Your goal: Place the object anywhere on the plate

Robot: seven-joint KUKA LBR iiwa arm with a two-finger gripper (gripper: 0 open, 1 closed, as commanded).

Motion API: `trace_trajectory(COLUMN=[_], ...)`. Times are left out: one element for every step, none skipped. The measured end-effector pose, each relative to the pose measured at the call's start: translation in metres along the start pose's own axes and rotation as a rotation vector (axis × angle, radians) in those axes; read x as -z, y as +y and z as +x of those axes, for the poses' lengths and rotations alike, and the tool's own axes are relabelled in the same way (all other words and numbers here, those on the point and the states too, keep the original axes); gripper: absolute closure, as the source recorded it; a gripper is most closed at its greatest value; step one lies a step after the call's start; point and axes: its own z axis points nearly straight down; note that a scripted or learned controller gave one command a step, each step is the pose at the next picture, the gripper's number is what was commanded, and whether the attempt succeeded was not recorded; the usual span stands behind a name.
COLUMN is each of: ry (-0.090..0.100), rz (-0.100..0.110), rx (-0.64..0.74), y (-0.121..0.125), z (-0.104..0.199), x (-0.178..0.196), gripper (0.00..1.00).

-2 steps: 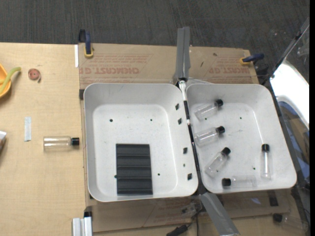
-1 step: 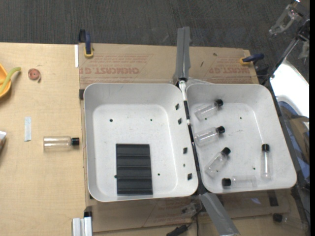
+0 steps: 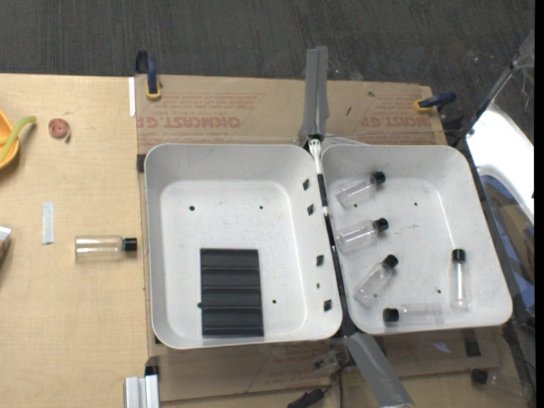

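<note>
While the left bin [image 3: 221, 219] holds a black ribbed plate [image 3: 230, 292], the right bin [image 3: 421, 253] holds five clear, black-capped vials [image 3: 361, 232]. I judge them light, stiff, slippery and breakable, best pinched mid-barrel; the gripper's state I cannot tell.

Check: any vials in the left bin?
No. The left bin holds a black ridged plate, while five clear vials lie in the right bin.
</note>
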Motion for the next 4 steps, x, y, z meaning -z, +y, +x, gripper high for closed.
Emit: trace_trajectory(ry=[-0.001,0.001,0.001,0.0], rz=[0.001,0.0,0.001,0.0], rx=[-0.114,-0.303,-0.515,-0.297], y=[-0.035,-0.002,-0.036,-0.045], z=[0.041,-0.011,0.028,-0.061], x=[0.0,0.0,0.0,0.001], gripper=[0.0,0.0,0.0,0.0])
